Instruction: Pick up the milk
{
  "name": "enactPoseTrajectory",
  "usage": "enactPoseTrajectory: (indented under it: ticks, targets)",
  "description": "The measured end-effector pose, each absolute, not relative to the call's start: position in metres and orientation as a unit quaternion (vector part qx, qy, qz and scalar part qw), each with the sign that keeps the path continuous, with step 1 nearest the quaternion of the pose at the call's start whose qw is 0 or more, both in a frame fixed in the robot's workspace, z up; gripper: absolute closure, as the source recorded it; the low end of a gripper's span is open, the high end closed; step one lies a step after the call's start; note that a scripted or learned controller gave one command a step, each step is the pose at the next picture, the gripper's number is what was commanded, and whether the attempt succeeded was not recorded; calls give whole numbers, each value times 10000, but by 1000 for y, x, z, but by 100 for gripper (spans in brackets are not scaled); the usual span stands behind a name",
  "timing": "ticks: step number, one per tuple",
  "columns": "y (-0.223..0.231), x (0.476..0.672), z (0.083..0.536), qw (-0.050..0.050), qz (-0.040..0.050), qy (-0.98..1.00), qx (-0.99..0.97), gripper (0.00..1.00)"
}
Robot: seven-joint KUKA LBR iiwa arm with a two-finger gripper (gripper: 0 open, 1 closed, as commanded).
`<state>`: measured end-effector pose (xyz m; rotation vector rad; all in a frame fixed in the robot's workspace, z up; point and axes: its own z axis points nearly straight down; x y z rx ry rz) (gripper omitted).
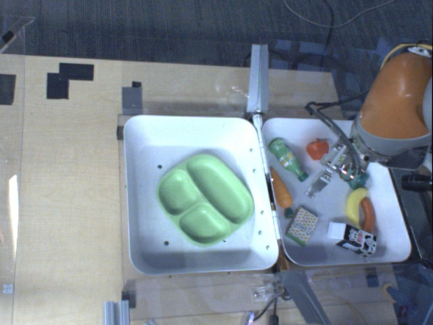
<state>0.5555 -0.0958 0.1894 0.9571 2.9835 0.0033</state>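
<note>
Starting at the gripper (323, 178), hanging over the middle of the right bin (399, 181) on the end of the grey and orange arm (396, 107). Not seeing well enough to tell whether open or shut; carrying nothing that shows. Looking out from there and finding the milk (357, 241), lying in the right bin's near right corner, close to the near wall. Lying flat on its side, not standing up, with its black and white cow spots facing up and its white end pointing at the bin's left side. Running its long way almost straight across the bin, left to right, dipping a little at the right end. Sitting apart from the gripper, toward the bin's near wall and a bit toward its right wall. Most likely needing a move toward that near corner and then down, plus a turn of the wrist, so as to be pinching across the short way of the milk and not along the long way. Being the only arm here, reaching in from the bin's right side, so not having far to go. Passing a banana (355, 205) and a red sausage (368, 215) on the way, both lying between the gripper and the milk, toward the bin's right wall. Risking a bump there. Noticing also a little spotted box (302, 225) in the bin's near left part, and a carrot (282, 191) and a green bottle (287, 158) along the bin's left wall.
</note>
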Motion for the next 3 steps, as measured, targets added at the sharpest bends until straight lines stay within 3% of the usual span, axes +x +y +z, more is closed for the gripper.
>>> enactPoseTrajectory:
  ticks: [1, 2, 3]
  targets:
    - [-72, 617, 186, 42, 12, 9617, 2742, 0]
    - [-108, 550, 199, 44, 9, 9539, 3000, 0]
    - [-90, 595, 110, 61, 2, 9622, 2724, 0]
